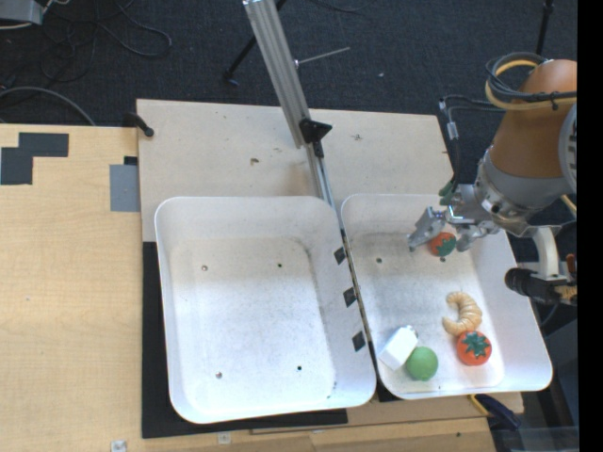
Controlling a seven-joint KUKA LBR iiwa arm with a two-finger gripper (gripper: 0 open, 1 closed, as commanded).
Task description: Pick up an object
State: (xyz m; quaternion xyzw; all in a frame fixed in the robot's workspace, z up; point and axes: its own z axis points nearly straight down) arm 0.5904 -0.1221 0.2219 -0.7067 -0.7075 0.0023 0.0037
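Observation:
My gripper (442,236) hangs over the far part of the right bin (528,370), reaching in from the right. A small orange-red object with a green patch (442,245) sits between its two fingers (420,234), and the gripper is shut on it. Near the bin's front lie a tan curled toy (463,311), a red tomato-like toy with a green top (474,347), a green ball (422,363) and a white block (399,346).
The left bin (170,219) stands beside the right one, with a black-clipped divider edge (348,281) between them. A slanted metal rail (283,69) rises behind the bins. A black part (532,282) of the arm sticks out over the right bin's right rim.

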